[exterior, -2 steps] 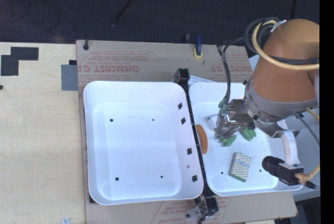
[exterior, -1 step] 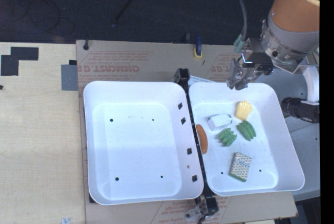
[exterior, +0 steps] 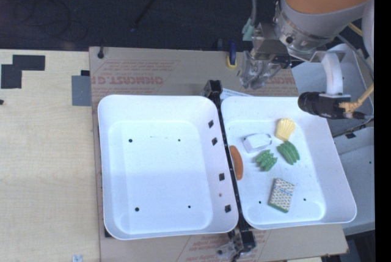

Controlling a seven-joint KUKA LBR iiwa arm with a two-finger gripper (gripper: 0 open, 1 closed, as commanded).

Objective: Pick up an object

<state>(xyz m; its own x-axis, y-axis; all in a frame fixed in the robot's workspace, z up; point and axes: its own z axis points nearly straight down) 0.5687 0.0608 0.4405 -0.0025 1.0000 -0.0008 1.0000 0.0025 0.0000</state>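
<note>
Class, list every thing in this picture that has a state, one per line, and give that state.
tool: above the right bin's far edge, holding nothing visible
orange piece: lying against the right bin's left wall
yellow piece: lying flat
patterned block: lying flat, apart from the others
left bin: level on the bench

- I see the gripper (exterior: 252,79) hanging above the right bin (exterior: 342,193)'s far rim.
- A yellow piece (exterior: 285,129) sits at two o'clock from the orange piece (exterior: 236,162).

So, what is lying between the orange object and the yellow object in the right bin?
In the camera view, a small white object lies between the orange object and the yellow object.
</note>
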